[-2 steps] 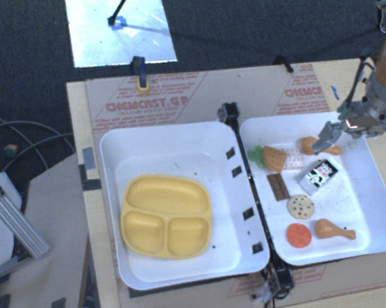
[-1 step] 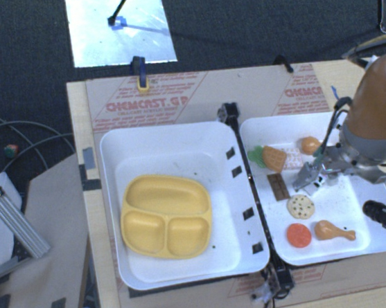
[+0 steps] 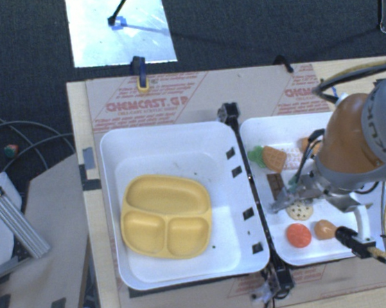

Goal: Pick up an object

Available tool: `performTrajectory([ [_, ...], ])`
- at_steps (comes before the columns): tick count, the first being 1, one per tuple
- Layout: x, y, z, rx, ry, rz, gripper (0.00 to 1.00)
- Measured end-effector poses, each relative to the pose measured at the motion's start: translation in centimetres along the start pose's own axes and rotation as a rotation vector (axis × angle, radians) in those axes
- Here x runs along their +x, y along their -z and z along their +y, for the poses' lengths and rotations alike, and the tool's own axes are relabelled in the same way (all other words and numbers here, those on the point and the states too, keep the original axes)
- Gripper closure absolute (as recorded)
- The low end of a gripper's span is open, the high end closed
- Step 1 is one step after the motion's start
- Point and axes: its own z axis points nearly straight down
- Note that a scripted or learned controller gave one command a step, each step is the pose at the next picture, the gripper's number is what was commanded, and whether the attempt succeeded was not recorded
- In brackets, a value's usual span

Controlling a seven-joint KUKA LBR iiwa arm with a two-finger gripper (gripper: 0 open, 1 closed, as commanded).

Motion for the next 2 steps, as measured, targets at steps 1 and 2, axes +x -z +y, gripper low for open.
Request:
performTrajectory([
  [1, -0.1, 1.7, 0.3, -0.008, 0.000, 0.000, 1.00],
  [2, -0.1, 2.7, 0.4, -0.010, -0.001, 0.001, 1.00],
])
